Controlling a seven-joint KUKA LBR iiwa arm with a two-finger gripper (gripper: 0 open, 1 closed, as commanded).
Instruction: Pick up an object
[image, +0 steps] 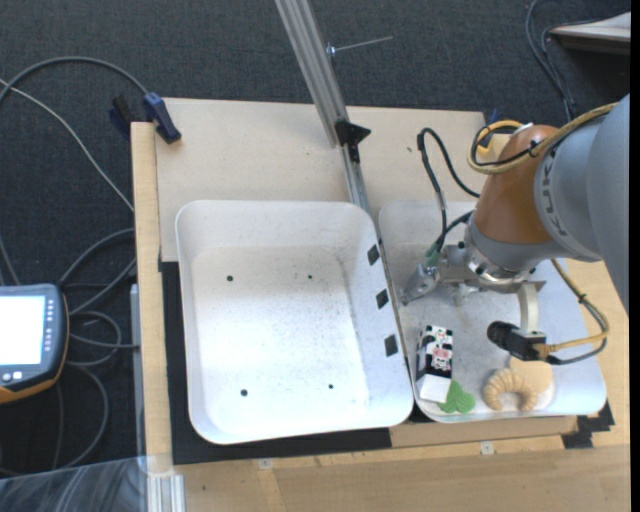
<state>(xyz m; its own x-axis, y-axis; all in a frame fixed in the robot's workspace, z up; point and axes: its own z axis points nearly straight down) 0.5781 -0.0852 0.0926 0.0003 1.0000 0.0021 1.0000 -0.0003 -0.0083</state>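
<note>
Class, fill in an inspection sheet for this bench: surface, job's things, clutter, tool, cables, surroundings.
Surface: wooden bench bearing left bin and right bin.
Job's things: black-and-white box, green piece, tan curved object, all at the right bin's near end.
Clutter: blue clamp at the bench's far left corner.
Tool: hidden beneath the arm; state unreadable.
Cables: black cable by the wrist; grey ones on the floor.
Surroundings: dark carpet, handheld screen left.
</note>
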